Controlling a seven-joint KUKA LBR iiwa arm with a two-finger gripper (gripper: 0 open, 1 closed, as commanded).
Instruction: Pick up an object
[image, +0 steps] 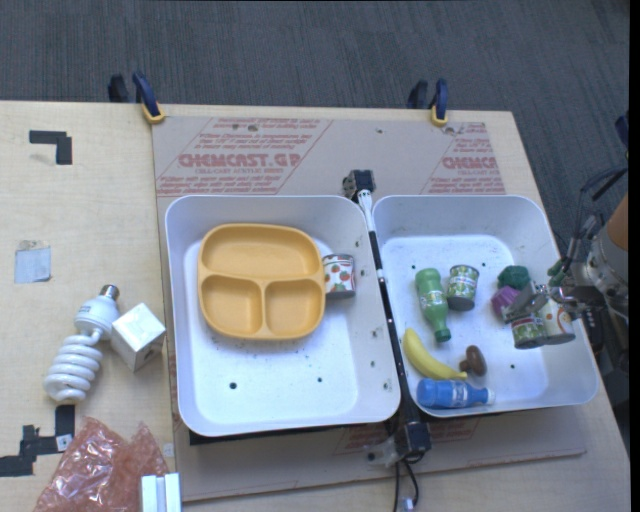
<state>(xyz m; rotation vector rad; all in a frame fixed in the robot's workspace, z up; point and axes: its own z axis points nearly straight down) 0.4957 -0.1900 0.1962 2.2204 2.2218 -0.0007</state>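
Can (529, 331) sitting at right bin's (470, 215) right edge | hand (556, 305) hovering beside it, grip state unclear | risk: nudging can against wall, slipping.

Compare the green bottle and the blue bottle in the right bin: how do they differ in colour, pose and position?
The green bottle is green with a white label; the blue bottle is blue with a pale band. The green bottle lies roughly lengthwise up the bin, mid-floor, while the blue bottle lies crosswise along the near wall. The blue bottle looks stouter, the green bottle slimmer. A banana lies between them. Both lie on their sides in the right bin.
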